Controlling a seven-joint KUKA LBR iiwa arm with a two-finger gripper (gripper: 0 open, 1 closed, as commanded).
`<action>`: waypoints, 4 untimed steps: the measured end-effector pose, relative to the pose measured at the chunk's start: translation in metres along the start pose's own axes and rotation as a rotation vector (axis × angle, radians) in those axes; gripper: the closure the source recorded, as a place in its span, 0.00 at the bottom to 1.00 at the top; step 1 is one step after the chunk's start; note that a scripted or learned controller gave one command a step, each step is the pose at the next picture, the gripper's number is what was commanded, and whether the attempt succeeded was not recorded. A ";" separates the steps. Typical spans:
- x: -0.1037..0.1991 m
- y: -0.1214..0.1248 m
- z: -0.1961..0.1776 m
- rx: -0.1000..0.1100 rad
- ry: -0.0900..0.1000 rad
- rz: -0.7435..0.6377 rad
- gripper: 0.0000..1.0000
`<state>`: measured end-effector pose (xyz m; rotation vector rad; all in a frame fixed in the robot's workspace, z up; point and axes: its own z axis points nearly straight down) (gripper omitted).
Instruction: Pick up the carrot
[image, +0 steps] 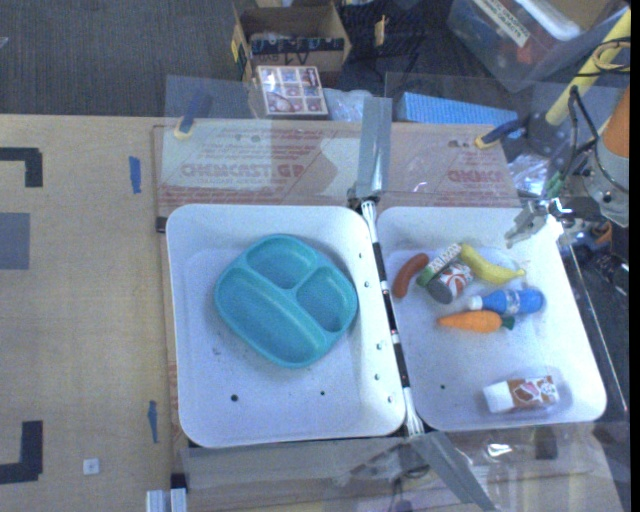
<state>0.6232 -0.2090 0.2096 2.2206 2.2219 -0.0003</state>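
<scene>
The carrot (468, 321) is orange with a small green top at its right end. It lies flat in the middle of the right bin (575, 330), just below a blue bottle (512, 300). My gripper (530, 220) hangs over the bin's far right corner, well above and to the right of the carrot, with nothing seen in it. The arm's orange band (618, 140) is at the right edge of the view.
Around the carrot lie a yellow banana (490, 266), a small can (447, 277), a red sausage (408, 273) and a white and brown tube (522, 393) near the front. The left bin (190, 390) bears a teal divided plate (287, 298).
</scene>
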 end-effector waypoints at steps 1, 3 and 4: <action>0.020 -0.062 0.054 0.001 0.001 -0.192 0.00; 0.051 -0.089 0.111 -0.009 -0.003 -0.448 1.00; 0.075 -0.045 0.027 -0.002 -0.001 -0.527 1.00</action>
